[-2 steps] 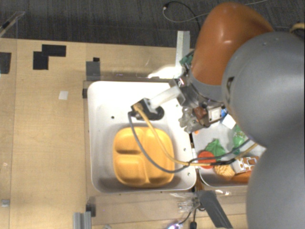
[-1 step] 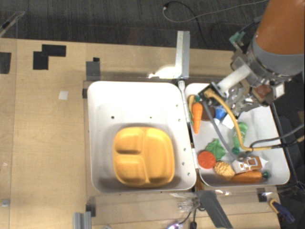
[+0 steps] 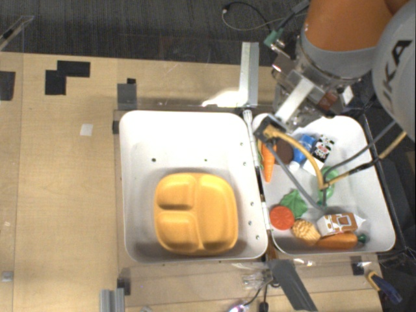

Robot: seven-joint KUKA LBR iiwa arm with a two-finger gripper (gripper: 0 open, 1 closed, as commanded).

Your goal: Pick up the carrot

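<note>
In the left bin I see a yellow divided tray, lying flat near its middle. The carrot lies in the right bin, tight against its left wall, in the far part. Its long axis runs far to near, along this wall, and the thin tip points to the near side. My gripper hangs just to the right of the carrot and a little farther, almost touching its thick end. Whether I am released or clenched, I cannot tell; nothing sits visibly between my tips. I judge that my next move must go a little to the left and near, with the grasp across the carrot's length. On my arm I can read the letters "KA". The small white carton has print too small to read.
</note>
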